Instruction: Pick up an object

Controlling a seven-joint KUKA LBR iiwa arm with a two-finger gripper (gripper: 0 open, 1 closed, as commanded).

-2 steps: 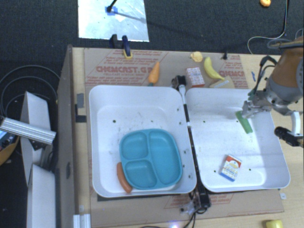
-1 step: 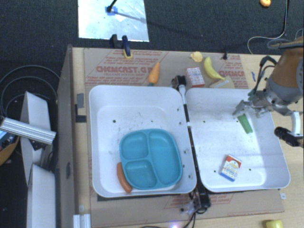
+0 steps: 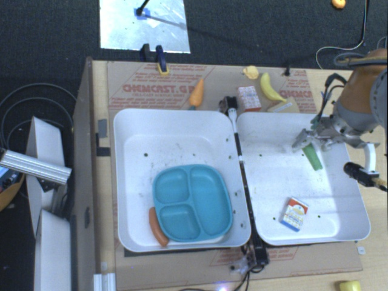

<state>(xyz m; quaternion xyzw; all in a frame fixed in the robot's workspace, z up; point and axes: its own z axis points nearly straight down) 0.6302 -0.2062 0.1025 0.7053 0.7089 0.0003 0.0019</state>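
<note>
My gripper (image 3: 312, 143) hangs low over the back right part of the right bin (image 3: 339, 229), open, with one grey finger (image 3: 299, 140) splayed to the left. A short green block (image 3: 313, 157) lies on the bin floor just below the fingertips, and I cannot tell whether it touches them. Nearer the front of the same bin sits a small blue, white and orange box (image 3: 294, 214), well apart from the gripper. In the left bin (image 3: 130, 162) a blue divided plate (image 3: 192, 202) lies flat with an orange sausage (image 3: 157, 226) beside its left edge.
Behind the bins on the cardboard bench lie a carrot (image 3: 196, 93), a small carton (image 3: 249, 97), a banana (image 3: 270, 88) and a yellow bit (image 3: 251, 72). A black divider (image 3: 238, 156) runs between the bins. The arm's grey body (image 3: 364, 102) overhangs the right bin's far corner.
</note>
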